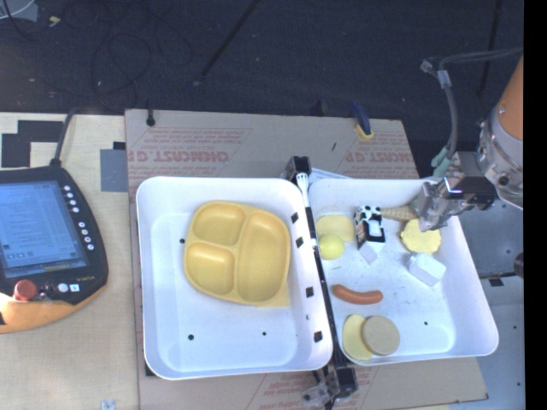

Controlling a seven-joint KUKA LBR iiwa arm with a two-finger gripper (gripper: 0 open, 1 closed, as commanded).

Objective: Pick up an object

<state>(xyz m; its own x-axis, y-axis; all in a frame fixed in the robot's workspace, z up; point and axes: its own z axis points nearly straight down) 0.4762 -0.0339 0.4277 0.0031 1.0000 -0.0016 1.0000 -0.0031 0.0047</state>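
Note:
My gripper (pixel 431 212) hangs over the far right part of the right bin (pixel 479 314), reaching in from the right. Just below it lies a flat yellow piece (pixel 422 240), and a tan cone (pixel 397 213) points at it from the left. A white block (pixel 426 268) rests a little nearer the front. Also in this bin are a black-and-white toy (pixel 370 225), a pale yellow piece (pixel 334 225) with a yellow ball (pixel 331 247), a red-brown sausage (pixel 357 295), and a tan disc (pixel 380 335) on a yellow disc (pixel 353 331).
The left bin (pixel 162 331) holds a yellow divided plate (pixel 238 251). A control pendant (pixel 47 237) with a screen lies on the bench at the far left. A divider rail (pixel 312 254) separates the two bins. Cables run above the arm at the upper right.

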